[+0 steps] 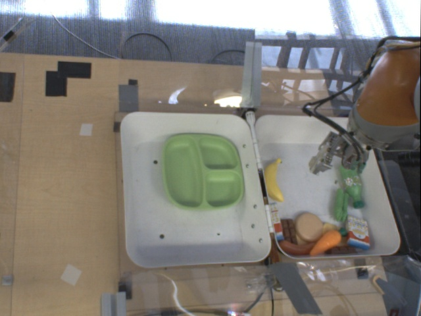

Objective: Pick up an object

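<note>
Right bin (tool above), banana nr divider.

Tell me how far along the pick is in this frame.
Nothing looks lifted yet. The gripper hangs over the right bin, near the green bottle. The banana, carrot and the rest lie in that bin. Closing on an object and raising it remain.
</note>
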`<control>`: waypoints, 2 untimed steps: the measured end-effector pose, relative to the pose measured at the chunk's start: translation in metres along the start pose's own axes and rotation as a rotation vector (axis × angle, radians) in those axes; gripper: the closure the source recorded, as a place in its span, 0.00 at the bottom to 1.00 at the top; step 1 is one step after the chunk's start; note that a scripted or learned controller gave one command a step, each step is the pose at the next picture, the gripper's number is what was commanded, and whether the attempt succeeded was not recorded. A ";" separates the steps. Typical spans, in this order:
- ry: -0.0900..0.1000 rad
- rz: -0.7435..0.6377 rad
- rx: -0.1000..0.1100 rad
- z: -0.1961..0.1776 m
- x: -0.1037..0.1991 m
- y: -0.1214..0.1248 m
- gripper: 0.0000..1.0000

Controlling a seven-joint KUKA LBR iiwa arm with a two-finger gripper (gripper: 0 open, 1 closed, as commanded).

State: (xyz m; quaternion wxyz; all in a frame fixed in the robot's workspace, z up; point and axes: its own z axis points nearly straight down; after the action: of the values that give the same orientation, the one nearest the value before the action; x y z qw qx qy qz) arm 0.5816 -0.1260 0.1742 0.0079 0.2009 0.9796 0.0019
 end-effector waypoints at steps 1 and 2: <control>0.007 -0.174 0.005 0.038 -0.069 -0.045 1.00; 0.004 -0.176 0.004 0.036 -0.069 -0.044 0.00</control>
State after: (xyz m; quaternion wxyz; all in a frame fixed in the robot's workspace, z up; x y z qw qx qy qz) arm 0.6286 -0.1937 0.1385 0.0056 0.1139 0.9935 -0.0004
